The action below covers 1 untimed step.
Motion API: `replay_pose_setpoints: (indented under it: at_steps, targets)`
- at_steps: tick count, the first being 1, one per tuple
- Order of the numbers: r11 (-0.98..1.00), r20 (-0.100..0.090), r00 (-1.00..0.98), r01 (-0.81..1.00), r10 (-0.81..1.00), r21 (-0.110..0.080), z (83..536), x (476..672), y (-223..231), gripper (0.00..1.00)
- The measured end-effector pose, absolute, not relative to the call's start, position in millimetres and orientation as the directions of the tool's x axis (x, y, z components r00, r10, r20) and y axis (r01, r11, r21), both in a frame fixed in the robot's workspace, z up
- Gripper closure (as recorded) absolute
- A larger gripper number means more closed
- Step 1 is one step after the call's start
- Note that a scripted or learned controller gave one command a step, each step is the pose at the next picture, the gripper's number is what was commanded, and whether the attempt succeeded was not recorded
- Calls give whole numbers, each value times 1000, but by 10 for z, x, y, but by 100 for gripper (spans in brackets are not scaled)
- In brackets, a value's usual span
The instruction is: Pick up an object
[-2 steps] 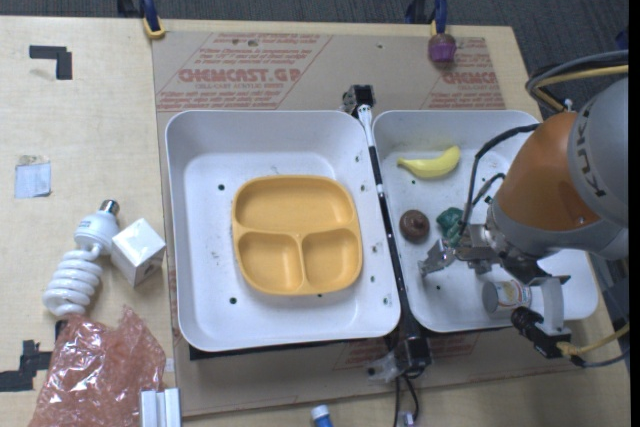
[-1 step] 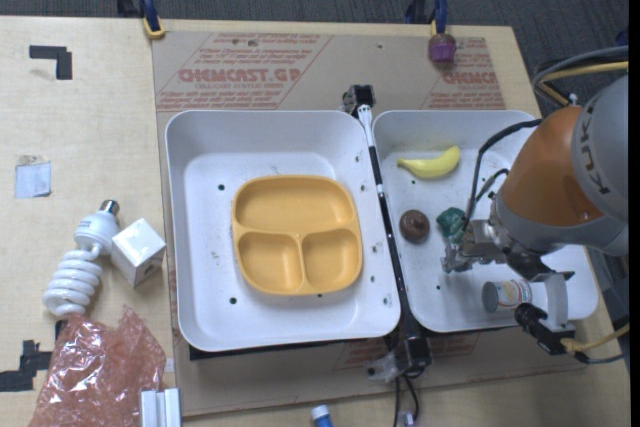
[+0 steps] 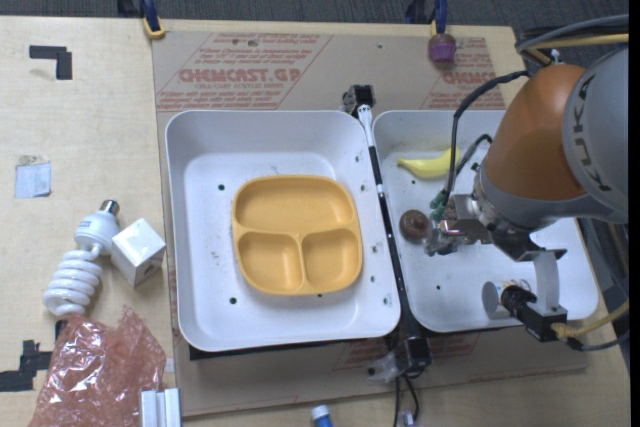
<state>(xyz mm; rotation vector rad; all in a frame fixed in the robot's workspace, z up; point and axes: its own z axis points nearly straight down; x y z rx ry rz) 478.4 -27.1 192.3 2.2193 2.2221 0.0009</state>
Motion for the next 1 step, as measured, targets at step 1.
replay_pose_setpoints:
  at_steps: [1]
  targets:
    - [2,-1,-2,1000,1000,1,1923,4784,-272,0]
